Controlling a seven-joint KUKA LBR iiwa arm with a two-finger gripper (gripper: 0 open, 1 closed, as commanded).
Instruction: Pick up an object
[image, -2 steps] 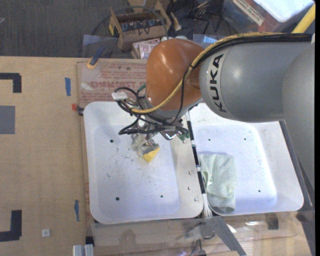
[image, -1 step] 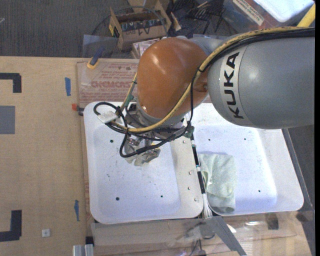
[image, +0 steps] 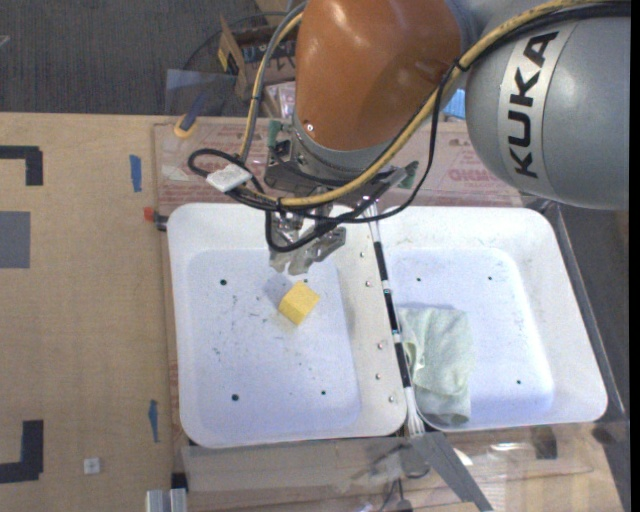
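The small yellow block (image: 299, 303), probably light, stiff foam, lies in the left bin (image: 200, 390) just near of the empty gripper (image: 303, 257), slightly parted, and wants pinching across flat opposite sides.

Two bins on a wooden bench

A pale green crumpled cloth (image: 440, 362) lies in the right shallow white plastic bin (image: 540, 230), against its left wall, beside the left shallow white plastic bin (image: 200, 400). The light brown wooden bench top (image: 80, 300) carries black corner marks (image: 22, 165) and small blue tape strips (image: 135, 172).
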